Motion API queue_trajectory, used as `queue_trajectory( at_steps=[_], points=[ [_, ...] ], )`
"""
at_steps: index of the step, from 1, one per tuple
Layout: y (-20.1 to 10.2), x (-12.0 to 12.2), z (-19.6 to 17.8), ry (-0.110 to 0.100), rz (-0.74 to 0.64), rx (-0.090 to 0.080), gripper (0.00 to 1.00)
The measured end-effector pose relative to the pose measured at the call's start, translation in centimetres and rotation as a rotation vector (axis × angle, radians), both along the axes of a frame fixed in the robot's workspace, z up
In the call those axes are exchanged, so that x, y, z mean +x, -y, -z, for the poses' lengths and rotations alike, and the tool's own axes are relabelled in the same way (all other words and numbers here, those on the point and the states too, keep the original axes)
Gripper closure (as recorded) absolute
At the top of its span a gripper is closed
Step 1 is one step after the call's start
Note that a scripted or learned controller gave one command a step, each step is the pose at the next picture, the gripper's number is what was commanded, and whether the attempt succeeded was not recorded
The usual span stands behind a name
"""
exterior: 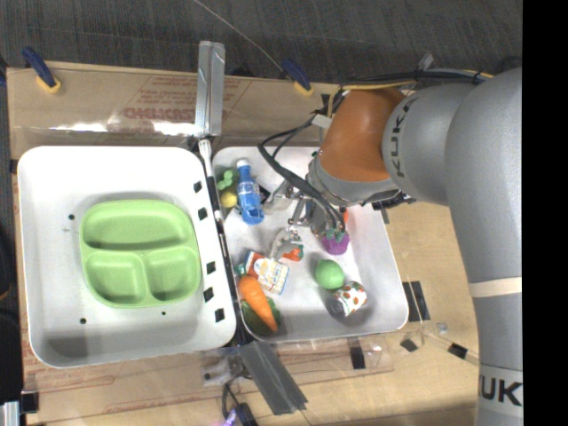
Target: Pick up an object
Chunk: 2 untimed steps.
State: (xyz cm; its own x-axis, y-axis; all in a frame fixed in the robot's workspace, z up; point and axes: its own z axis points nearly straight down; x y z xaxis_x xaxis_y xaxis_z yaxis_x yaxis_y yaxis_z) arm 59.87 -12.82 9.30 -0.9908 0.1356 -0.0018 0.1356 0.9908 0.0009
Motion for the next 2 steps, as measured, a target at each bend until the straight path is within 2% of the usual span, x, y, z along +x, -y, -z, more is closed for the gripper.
queue_trajectory(
  at_steps=[1,2],
  points=[
    [-0.1,0.1,-1.1,0.001,-0.007,-0.001,1.00],
    [5.0,2.6,0.0,0.002,-0.341,-0.002,1.00]
  ],
)
